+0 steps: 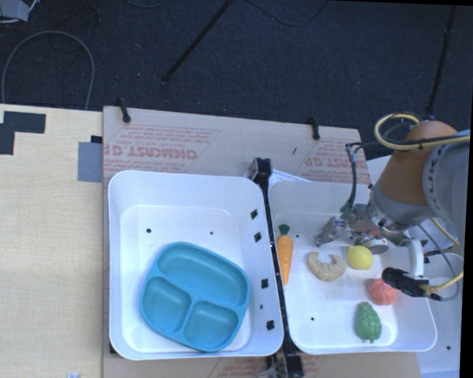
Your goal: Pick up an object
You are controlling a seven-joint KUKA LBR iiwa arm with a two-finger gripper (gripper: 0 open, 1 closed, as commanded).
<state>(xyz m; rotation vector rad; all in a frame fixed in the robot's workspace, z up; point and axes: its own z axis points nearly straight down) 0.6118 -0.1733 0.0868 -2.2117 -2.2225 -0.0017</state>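
Lemon (360,257) beside arm — cardboard (155,148) reads "CHEMCAST GP".

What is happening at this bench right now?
A robot arm reaches into the right bin, its end effector low over the floor near a yellow lemon and a beige pastry. A carrot, red fruit and green vegetable lie there too. The left bin holds a blue divided tray.

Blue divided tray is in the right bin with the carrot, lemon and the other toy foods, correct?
Not quite. The camera view shows the blue divided tray in the left bin. The carrot, lemon and other toy foods lie in the right bin.
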